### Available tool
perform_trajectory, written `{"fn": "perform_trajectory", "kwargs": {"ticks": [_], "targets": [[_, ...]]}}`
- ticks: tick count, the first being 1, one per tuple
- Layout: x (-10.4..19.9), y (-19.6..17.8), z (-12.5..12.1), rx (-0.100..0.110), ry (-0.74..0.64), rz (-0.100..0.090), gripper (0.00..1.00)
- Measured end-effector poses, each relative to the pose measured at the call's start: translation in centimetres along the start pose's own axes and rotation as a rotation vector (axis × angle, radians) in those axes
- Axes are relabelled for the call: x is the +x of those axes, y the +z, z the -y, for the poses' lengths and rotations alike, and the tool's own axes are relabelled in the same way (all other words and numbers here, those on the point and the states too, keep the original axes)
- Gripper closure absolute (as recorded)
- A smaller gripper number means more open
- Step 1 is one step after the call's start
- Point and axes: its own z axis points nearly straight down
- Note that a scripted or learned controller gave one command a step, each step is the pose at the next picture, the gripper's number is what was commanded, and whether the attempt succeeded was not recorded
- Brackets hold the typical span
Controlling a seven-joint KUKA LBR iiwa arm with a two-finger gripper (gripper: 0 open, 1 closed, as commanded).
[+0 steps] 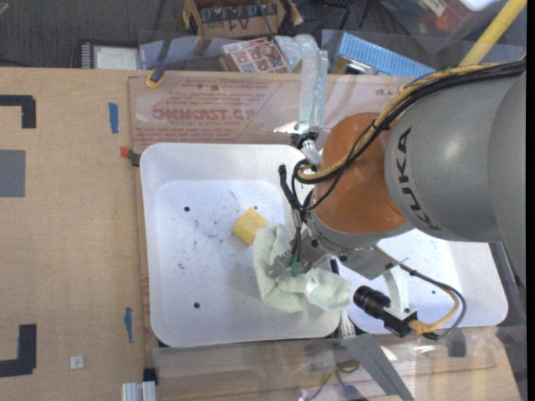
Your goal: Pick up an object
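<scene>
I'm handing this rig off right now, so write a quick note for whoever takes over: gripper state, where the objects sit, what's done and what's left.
Gripper: down in the left bin, right on the pale green cloth; I can't confirm a grasp from this view.
Objects: the cloth lies crumpled at the left bin's right side, near the front. The yellow block sits just left of the gripper, touching the cloth's upper edge.
Done: the arm has reached the cloth.
Left: secure an object and lift it. Nothing is seen raised off the bin floor yet, so check the grip before counting the pick.

Arm [435, 165] bent low, wrist down
</scene>
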Motion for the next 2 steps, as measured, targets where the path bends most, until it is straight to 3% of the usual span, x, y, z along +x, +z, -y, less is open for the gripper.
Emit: {"fn": "perform_trajectory", "kwargs": {"ticks": [1, 2], "targets": [[2.9, 0.6, -2.1, -0.001, -0.261, 0.000, 1.00], [0.2, 8.5, -6.2, -0.002, -0.536, -0.002, 1.00]]}}
